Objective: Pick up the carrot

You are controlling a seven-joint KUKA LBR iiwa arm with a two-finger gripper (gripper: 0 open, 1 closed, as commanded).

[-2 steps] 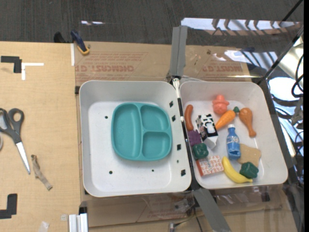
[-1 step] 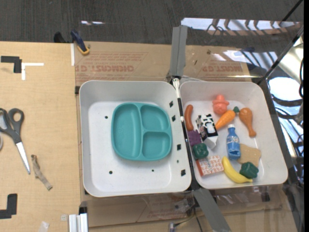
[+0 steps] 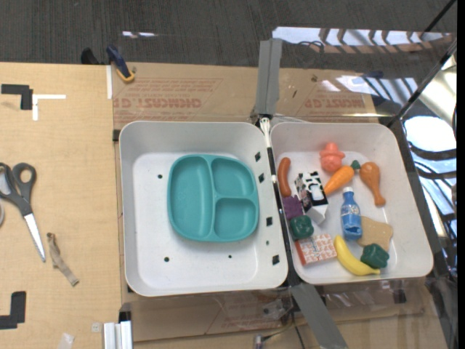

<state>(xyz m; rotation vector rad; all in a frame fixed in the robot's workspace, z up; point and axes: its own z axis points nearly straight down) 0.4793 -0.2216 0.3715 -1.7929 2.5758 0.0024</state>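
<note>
Nearest the camera, at the front of the right bin [image 3: 409, 220], lies a yellow banana [image 3: 354, 259] with a dark green toy vegetable [image 3: 375, 255] touching its right end. Just left of the banana is a small flat card with a red pattern [image 3: 314, 250]. Behind these rests a tan piece like a slice of toast [image 3: 377, 231], and beside it a blue bottle [image 3: 351, 214] lies with its white cap pointing away from the camera. Toward the bin's left wall there is a green lump [image 3: 301, 227], and a purple block [image 3: 292, 207] just behind it.

The carrot [image 3: 338, 179] is in the far half of the right bin, near the middle. It lies on a slant, its orange tip toward the near left and its green top toward the far right. Its tip is beside a black and white toy [image 3: 314, 190]; I cannot tell if they touch. To the right of the carrot is a drumstick [image 3: 373, 180], a little apart from it. A red sausage [image 3: 283, 175] lies along the left wall, and a pink-orange toy [image 3: 332, 155] sits behind the carrot — the farthest thing in this bin.

The left bin [image 3: 145, 140] holds one thing, a teal plate with three compartments [image 3: 213, 197], about in its centre.

On the brown bench to the far left are scissors with grey handles [image 3: 22, 203]. Behind both bins is flat cardboard [image 3: 182, 97] with printed letters — a blue clamp [image 3: 120, 63] sits at its far left corner.
</note>
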